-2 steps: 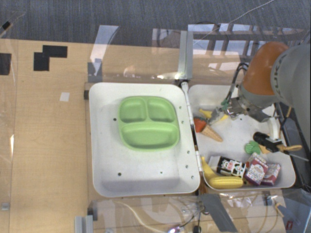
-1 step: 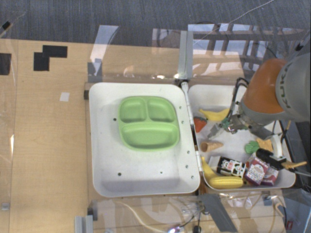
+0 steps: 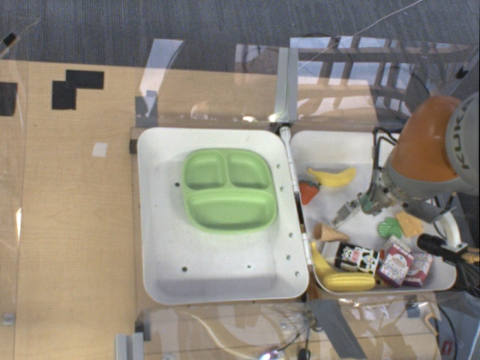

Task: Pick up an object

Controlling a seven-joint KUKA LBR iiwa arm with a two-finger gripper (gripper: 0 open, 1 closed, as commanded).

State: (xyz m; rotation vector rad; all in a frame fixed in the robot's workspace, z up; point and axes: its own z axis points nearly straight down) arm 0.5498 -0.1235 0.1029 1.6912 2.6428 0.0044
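Note:
My gripper (image 3: 346,211) hangs low in the middle of the right bin (image 3: 360,145), at the end of the grey arm with its orange band (image 3: 424,150). A yellow banana (image 3: 332,176) lies just above and left of it, and a red piece (image 3: 307,192) lies by the bin's left wall. An orange wedge (image 3: 328,232) sits right below the gripper. A small green item (image 3: 388,227) and a pale orange wedge (image 3: 410,223) lie to its right. I see nothing held in the gripper.
Along the right bin's front edge lie a yellow corn-like piece (image 3: 346,281), a black-and-white box (image 3: 356,257) and a red packet (image 3: 397,264). The left bin (image 3: 161,261) holds a green divided plate (image 3: 229,190). A metal divider (image 3: 294,201) separates the bins.

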